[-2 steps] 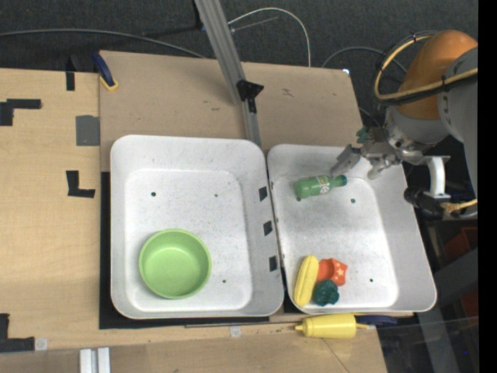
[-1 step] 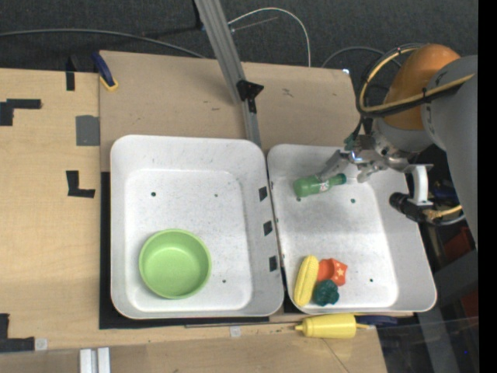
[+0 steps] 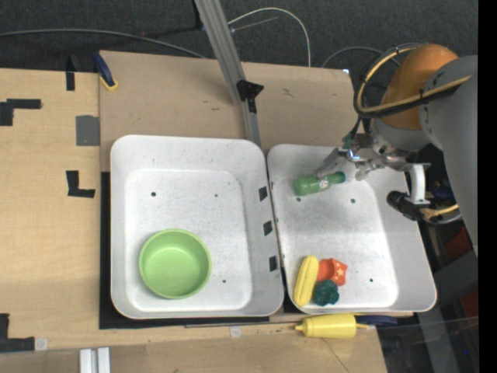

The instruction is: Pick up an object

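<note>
A green bottle (image 3: 314, 184) lies in the far part of the right bin (image 3: 404, 286), its darker neck pointing right. My gripper (image 3: 335, 167) reaches in from the right and sits just above and against the bottle's neck end. Whether it grips the bottle cannot be made out. Near the front of the same bin, a yellow corn-like piece (image 3: 306, 279), an orange-red toy (image 3: 335, 270) and a small dark green piece (image 3: 326, 292) lie bunched together.
A light green bowl (image 3: 175, 263) sits at the front left of the left bin (image 3: 186, 150). A yellow bottle (image 3: 329, 326) lies on the bench just outside the right bin's front rim. A slanted grey metal post (image 3: 225, 49) rises behind the bins.
</note>
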Motion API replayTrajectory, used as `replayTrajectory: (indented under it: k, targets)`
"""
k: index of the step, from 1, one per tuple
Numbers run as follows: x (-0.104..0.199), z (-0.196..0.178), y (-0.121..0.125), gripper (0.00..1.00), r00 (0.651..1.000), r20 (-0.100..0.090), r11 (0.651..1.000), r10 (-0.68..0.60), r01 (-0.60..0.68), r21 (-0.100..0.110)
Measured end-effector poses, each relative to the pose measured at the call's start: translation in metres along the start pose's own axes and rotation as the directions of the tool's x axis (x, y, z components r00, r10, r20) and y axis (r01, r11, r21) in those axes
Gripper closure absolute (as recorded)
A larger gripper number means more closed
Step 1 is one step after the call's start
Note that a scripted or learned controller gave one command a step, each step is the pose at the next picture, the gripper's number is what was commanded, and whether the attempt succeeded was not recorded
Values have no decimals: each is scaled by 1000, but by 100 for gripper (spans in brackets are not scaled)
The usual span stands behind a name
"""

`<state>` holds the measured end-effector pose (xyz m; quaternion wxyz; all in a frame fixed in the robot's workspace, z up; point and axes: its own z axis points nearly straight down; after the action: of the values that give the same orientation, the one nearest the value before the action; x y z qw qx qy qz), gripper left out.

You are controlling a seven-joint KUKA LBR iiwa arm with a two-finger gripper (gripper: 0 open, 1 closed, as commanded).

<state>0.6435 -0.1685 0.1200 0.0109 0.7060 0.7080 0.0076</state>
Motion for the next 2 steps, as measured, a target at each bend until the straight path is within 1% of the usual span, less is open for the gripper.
replayTrajectory:
  k: [1, 2]
  targets:
    - [1, -9, 1, 100, 1000, -1, 1000, -1, 1, 1]
    - [-6, -55, -2, 100, 1000, -3, 1000, 2, -2, 23]
